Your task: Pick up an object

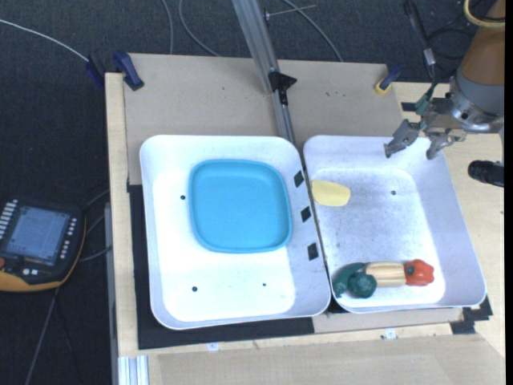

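Note:
My gripper (417,145) hangs over the far right corner of the right bin (449,215), its two fingers spread open with nothing between them. A pale yellow piece (330,192) lies at the bin's left side near the divider. Along the bin's near edge lies a toy with a green end (354,282), a tan middle (386,273) and a red end (418,273). The gripper is well apart from both, up and to the right of them.
The left bin (168,295) holds a light blue square plate (240,205). A metal pole (255,30) slants down to the gap between the bins. Blue and yellow clamps sit at the board's far corners. A handheld pendant (36,239) lies on the floor at left.

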### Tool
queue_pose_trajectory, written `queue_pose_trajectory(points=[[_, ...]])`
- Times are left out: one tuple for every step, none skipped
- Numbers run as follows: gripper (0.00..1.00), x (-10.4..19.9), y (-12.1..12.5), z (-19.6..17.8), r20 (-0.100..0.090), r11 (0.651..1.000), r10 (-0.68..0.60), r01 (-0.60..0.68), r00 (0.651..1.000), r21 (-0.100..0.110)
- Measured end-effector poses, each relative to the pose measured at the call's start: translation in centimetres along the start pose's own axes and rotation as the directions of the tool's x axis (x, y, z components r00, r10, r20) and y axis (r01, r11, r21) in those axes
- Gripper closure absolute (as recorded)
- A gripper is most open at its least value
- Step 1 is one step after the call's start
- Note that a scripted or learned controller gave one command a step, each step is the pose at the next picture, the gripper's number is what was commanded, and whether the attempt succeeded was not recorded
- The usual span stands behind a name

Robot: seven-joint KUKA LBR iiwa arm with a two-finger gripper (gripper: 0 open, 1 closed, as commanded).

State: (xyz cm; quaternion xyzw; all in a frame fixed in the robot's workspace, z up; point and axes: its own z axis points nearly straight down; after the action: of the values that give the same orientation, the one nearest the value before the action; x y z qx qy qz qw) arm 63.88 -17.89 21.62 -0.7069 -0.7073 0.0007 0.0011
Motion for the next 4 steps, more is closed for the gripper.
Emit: queue_pose_trajectory(points=[[0.00,0.1,-0.1,4.2,0.000,1.000,0.000,0.000,1.000,0.000],[0.00,0.5,-0.6,8.6,0.000,1.000,0.000,0.000,1.000,0.001],[1.00,0.4,-0.4,7.2,0.001,1.000,0.000,0.000,1.000,-0.005],[1.00,0.9,0.2,2.7,0.001,1.000,0.000,0.000,1.000,-0.006]])
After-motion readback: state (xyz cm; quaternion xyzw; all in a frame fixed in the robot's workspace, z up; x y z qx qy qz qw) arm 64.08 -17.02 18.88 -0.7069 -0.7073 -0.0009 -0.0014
